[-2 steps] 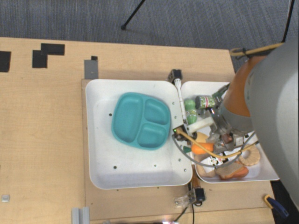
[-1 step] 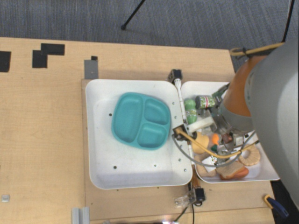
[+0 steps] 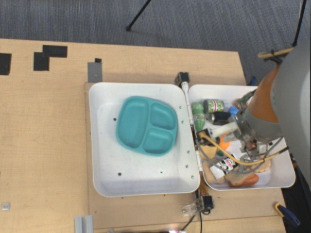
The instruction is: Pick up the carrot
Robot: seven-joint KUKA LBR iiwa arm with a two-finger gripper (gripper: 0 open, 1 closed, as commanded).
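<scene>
Arm comes in from the right and hangs low over the right bin [image 3: 290,174], its grey body and orange band covering much of that bin's right half. Gripper [image 3: 249,149] sits down among the clutter; cables and the wrist hide the tips, so whether it is clenched or released — cannot tell.

Carrot [image 3: 224,142]: small orange piece near the middle of the right bin, just left of the gripper, partly hidden under other items. A white tube-like piece [image 3: 224,129] lies just above it and a yellow loop of cable [image 3: 214,144] crosses beside it. Very little free room around it.

Other contents packed tight: green can [image 3: 214,105] lying on its side at the top, green item [image 3: 198,111] hard against the left wall, reddish-brown item [image 3: 243,180] at the bottom edge. The can carries a label, but the print is too small to read.

Left bin [image 3: 141,184] holds one teal divided plate [image 3: 147,125], three compartments, sitting upper-centre — wide bare floor all round it, most of it below. The two bins touch along the shared rim.
</scene>
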